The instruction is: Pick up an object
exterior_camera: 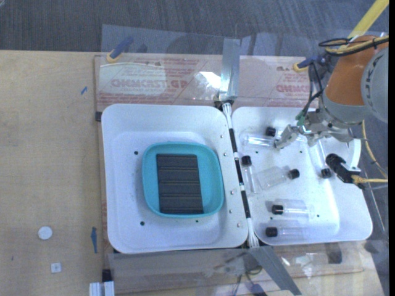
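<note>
Several clear tubes with black caps lie in the right bin [352, 217]: one [255, 141] at the upper left, one [248, 175] along the left wall, one [274, 177] in the middle, and two [292, 209] [287, 232] near the front. My gripper [301, 144] hangs low over the bin's upper part, right of the upper-left tube. It is open, with nothing between its fingers. A loose black cap [325, 172] lies just below it.
The left bin [123, 140] holds a teal tray [152, 165] with a black ribbed block [179, 183] in it. A raised divider [237, 165] separates the two bins. Clear plastic sheeting and a cardboard panel [154, 82] stand behind them.
</note>
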Robot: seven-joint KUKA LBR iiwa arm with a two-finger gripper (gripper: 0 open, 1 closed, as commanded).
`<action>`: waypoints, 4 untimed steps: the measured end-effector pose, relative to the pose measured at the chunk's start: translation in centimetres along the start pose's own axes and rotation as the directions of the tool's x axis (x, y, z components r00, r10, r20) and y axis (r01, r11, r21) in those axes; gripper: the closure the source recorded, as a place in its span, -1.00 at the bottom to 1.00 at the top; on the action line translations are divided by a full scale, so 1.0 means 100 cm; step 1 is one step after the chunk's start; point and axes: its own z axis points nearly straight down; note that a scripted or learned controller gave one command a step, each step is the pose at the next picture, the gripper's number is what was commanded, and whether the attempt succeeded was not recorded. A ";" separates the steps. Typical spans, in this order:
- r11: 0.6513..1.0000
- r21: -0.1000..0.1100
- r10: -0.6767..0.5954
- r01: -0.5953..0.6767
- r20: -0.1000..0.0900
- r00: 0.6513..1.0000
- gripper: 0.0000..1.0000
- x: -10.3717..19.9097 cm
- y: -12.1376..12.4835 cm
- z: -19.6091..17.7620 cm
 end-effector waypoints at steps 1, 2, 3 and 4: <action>0.999 0.011 -0.030 0.030 -0.001 1.000 -1.00 -0.018 0.031 0.021; 0.998 0.004 -0.058 0.058 0.001 0.998 -1.00 0.025 0.034 0.020; 0.996 0.005 -0.091 0.091 0.027 0.995 -1.00 0.039 0.034 0.019; 0.995 0.020 -0.101 0.101 0.005 0.995 1.00 0.051 0.033 0.012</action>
